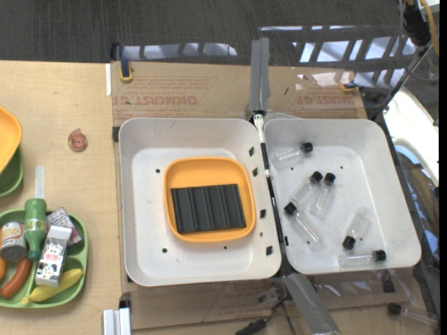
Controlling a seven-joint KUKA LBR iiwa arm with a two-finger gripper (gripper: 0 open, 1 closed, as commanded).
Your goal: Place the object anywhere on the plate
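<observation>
An orange plate (pixel 209 167) lies in the middle of the left white bin (pixel 140 187). A dark grey ridged slab (pixel 209 208) covers most of the plate's face. In the right white bin (pixel 391 187) lie several clear vials with black caps, all on their sides. One vial (pixel 290 153) rests near the bin's back left. Two vials (pixel 307 188) (pixel 323 195) lie close together in the middle, and another vial (pixel 360 258) sits along the front wall.
Both bins rest on brown cardboard (pixel 181 96). A grey metal frame (pixel 349 47) stands behind them. Dark hardware with a yellow cable (pixel 417 12) hangs at the top right. A green tray of toy food (pixel 42 257) and an orange dish (pixel 7 142) sit at the left.
</observation>
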